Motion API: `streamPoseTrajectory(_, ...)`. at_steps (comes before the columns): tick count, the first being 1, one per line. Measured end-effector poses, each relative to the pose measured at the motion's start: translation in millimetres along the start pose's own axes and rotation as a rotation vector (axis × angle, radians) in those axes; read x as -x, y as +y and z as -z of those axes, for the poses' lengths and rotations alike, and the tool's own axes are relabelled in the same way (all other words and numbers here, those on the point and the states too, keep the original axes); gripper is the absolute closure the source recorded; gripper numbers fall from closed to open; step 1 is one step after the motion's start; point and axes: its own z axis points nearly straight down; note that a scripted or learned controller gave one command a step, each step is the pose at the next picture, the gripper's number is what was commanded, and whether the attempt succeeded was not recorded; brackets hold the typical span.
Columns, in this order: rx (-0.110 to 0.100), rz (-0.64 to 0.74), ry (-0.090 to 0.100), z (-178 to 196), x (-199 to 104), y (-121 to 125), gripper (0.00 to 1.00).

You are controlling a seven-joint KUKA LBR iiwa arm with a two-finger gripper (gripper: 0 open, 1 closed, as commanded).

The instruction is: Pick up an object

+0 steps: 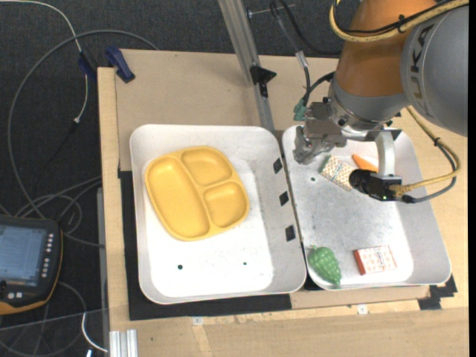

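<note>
The grey two-finger gripper [306, 146] hangs low at the right white bin's [416, 270] eleven o'clock corner, clamped on nothing visible; whether its jaws are apart I cannot tell. Candidates lie loose: a speckled pale block [338, 172] just beside it at four o'clock, an orange piece [364, 160] beyond, a green knobbly toy [325, 265] and red-patterned box [375, 259] near six o'clock. The yellow divided plastic tray [196, 192] sits in the left bin [149, 274].
</note>
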Motion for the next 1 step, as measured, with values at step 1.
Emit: streamPoseTrajectory(1, -0.003, -0.001, -0.001, -22.0, -42.7, -24.2, 1.00)
